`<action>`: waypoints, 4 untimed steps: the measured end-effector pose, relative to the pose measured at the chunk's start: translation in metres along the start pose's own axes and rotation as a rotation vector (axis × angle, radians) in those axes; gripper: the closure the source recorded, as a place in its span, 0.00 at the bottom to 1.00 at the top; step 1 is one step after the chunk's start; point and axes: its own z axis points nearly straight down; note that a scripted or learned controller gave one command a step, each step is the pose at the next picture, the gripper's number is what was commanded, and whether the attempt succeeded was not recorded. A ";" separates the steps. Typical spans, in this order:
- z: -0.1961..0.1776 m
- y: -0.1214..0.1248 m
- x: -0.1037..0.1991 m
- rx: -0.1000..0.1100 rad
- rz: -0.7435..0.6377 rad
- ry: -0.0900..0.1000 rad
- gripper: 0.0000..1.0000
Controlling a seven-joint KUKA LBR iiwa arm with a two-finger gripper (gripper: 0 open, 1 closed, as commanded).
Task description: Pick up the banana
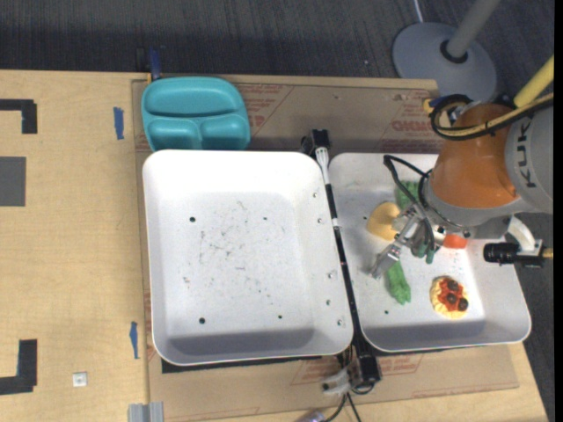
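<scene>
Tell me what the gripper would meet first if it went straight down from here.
Probably the green pod-shaped toy lying under the gripper, or the right white bin's floor beside it; depth is unclear from this slanted view.

bins (237, 170): 2 | teal tray (195, 112): 1 | toy foods (449, 295): about 3
</scene>
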 end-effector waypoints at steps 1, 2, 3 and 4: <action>-0.100 0.011 0.073 0.003 0.448 0.001 0.00; -0.100 0.060 0.146 0.005 0.425 0.005 0.00; -0.042 0.109 0.174 0.009 0.583 -0.002 0.00; -0.039 0.112 0.175 0.007 0.566 -0.009 0.00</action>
